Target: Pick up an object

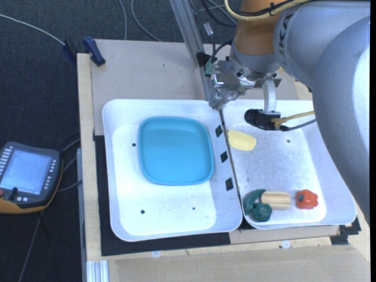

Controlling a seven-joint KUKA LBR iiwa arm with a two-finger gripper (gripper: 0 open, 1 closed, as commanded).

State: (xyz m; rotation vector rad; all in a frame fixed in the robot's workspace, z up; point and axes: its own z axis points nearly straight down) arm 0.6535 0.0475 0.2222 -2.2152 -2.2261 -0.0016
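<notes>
In the right bin [276,163] lie a pale yellow piece [242,140] near the far left corner, and along the front wall a dark green toy vegetable [257,205], a tan cylinder [276,200] and a small red toy [306,199]. A blue square plate [175,150] rests in the left bin [123,175]. My gripper [218,100] hangs at the far end of the wall between the two bins, above and left of the yellow piece, with nothing seen in it.
The grey arm and its orange band [267,4] cover the far right of the bench. A black part [261,119] with a cable juts over the right bin's far edge. A slanted metal post [188,28] stands behind the bins. A teach pendant [26,175] lies at left.
</notes>
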